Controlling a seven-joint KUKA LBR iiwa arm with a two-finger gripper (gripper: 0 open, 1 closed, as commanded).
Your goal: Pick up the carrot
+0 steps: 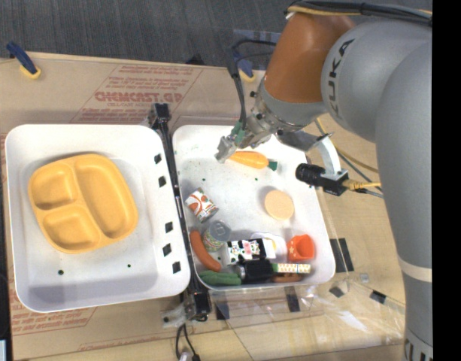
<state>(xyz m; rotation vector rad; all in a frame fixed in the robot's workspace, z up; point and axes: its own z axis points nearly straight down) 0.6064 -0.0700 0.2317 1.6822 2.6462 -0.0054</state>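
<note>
The carrot [250, 159] is orange with a green top and lies near the back of the right bin [314, 201]. My gripper [232, 146] hangs over the bin's back left part, its fingertips just left of the carrot's pointed end. The fingers look spread, and nothing sits between them. The carrot rests on the bin floor beside the fingers, not inside them.
In the right bin lie a tan disc [278, 204], a small can [201, 204], a tin [216, 236], a sausage [205, 251], an orange cup [301, 247] and several packets along the front wall. The left bin [19, 201] holds a yellow divided plate [81, 201].
</note>
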